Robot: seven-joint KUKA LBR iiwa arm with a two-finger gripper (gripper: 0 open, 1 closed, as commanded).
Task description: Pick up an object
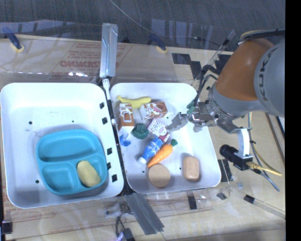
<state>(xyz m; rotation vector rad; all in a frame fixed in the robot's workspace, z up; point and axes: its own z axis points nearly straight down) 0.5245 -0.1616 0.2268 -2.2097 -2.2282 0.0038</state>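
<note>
My gripper hangs over the middle of the right bin, reaching in from the right below the orange wrist band. Its tip is just right of a red and white packet and above a carrot. A blue bottle lies against the carrot. Nearby lie a yellow banana, an orange box, a brown snack packet and a green toy. A tan ball and a tan bread piece sit at the near edge. I see nothing held.
The left bin holds a blue divided tray with a yellow potato-like item in its near right compartment. A grey divider post stands between the bins at the back. Cables and clamps lie right of the right bin.
</note>
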